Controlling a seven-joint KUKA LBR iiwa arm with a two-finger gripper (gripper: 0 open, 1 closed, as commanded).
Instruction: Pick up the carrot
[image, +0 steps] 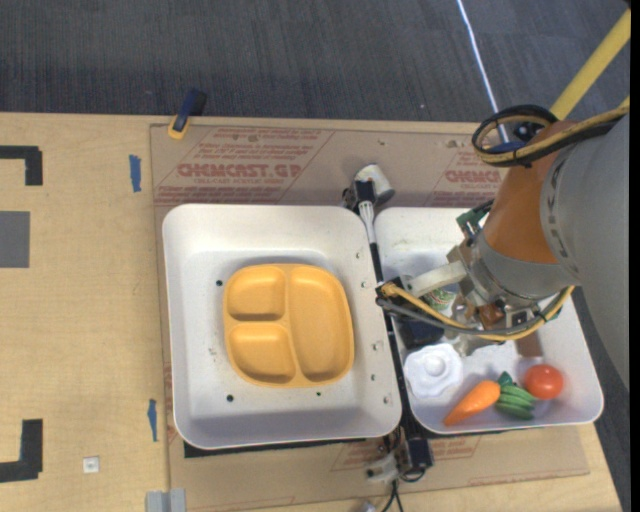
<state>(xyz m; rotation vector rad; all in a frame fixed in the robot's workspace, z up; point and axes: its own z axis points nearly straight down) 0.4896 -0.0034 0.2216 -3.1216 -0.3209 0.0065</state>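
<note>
While near bin's front edge, carrot unheld

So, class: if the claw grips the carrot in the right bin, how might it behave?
The carrot looks like smooth moulded plastic, so probably stiff and light. Its tapered, rounded shape may let it slip from a pinch or roll. It lies against a green piece, which could get nudged too.

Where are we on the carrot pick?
Done: the arm is already over the right bin. In hand: nothing that I can see; the wrist hides the jaws. Left: the pick itself. The carrot lies on the bin floor near the front edge, tip toward the left, next to a white bottle, a green toy and a tomato.
</note>
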